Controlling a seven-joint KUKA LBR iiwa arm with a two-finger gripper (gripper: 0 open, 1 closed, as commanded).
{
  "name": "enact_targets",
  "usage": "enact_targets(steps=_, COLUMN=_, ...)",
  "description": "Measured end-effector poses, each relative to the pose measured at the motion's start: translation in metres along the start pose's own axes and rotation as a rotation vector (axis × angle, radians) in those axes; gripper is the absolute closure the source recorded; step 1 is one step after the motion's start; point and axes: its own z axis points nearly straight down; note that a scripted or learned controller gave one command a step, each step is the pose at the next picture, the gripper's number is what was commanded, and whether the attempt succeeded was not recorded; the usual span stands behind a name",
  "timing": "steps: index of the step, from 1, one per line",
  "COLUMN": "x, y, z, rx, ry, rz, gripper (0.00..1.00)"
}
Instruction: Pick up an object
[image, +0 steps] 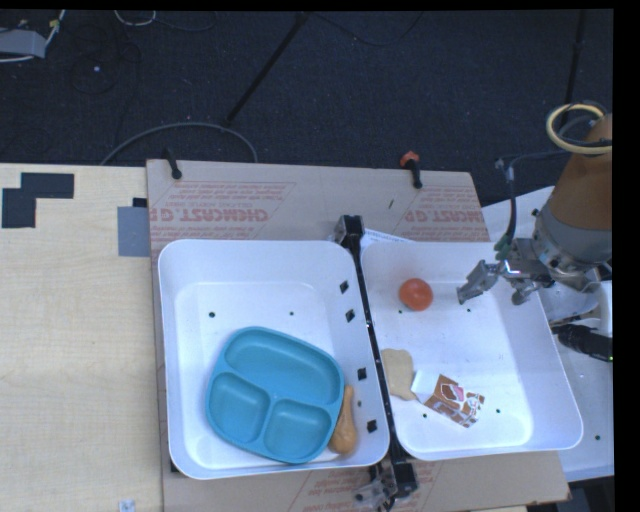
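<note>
The gripper (497, 281) hangs over the right bin's (560, 400) far-right edge, fingers spread and holding nothing — the red ball (416, 294) lies toward the divider between the bins, nearest of the bin's objects.

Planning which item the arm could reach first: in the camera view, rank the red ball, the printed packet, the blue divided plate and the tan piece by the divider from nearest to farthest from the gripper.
From the gripper:
1. Red ball, right bin, just left of it.
2. Printed packet, right bin, lower part.
3. Tan piece, right bin, beside the divider.
4. Blue divided plate, left bin.
</note>
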Motion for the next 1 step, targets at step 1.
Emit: enact_targets(steps=1, x=-0.0001, y=0.003, z=-0.0082, rx=-0.015, ry=-0.003, rz=-0.002, gripper=0.0)
